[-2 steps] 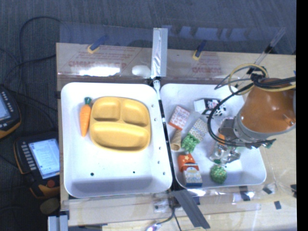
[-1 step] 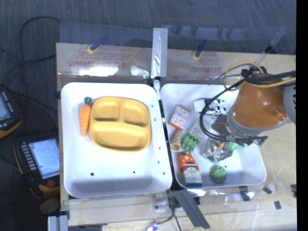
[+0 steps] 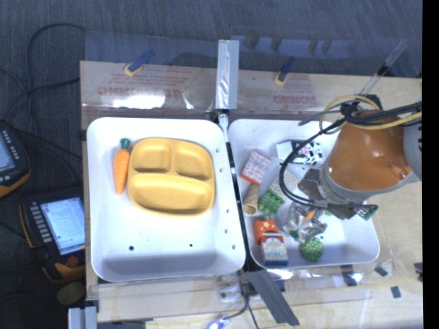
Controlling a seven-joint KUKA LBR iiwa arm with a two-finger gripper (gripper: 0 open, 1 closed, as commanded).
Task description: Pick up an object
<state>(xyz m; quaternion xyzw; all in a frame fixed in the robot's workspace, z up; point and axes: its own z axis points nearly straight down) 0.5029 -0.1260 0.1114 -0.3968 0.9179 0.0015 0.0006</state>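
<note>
The arm's orange band covered much of the right bin, hiding that bin's far right wall and whatever lay under it. The gripper was a tangle of metal and cable, too cluttered to read. The patterned card was half covered by the wrist and black cables. The small carton bore print too small to read. At the left edge, a handheld controller was cut off, and its screen was blurred. The tablet text was illegible.
</note>
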